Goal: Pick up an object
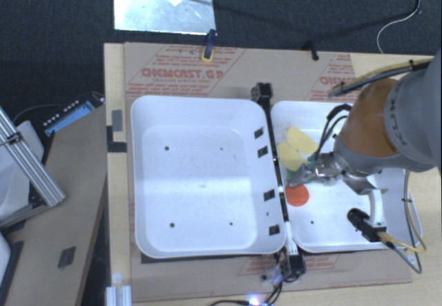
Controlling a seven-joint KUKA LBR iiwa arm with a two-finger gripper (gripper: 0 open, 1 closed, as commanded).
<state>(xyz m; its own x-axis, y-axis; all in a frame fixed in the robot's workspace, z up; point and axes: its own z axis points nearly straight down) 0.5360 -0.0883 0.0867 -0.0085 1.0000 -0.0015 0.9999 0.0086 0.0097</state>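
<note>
The gripper (304, 177) hangs low in the right bin (331, 235), just above an orange disc (297, 195). Two yellow pieces (295, 147) lie beside it (finger state: cannot tell).

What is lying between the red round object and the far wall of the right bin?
In the camera view, two pale yellow pieces lie there, above the red disc in the right bin. The gripper sits beside them.

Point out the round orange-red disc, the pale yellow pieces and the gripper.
Round orange-red disc (297, 196), camera view, its centre.
Pale yellow pieces (295, 148), camera view, between the two.
Gripper (304, 175), camera view, its tip.
</note>
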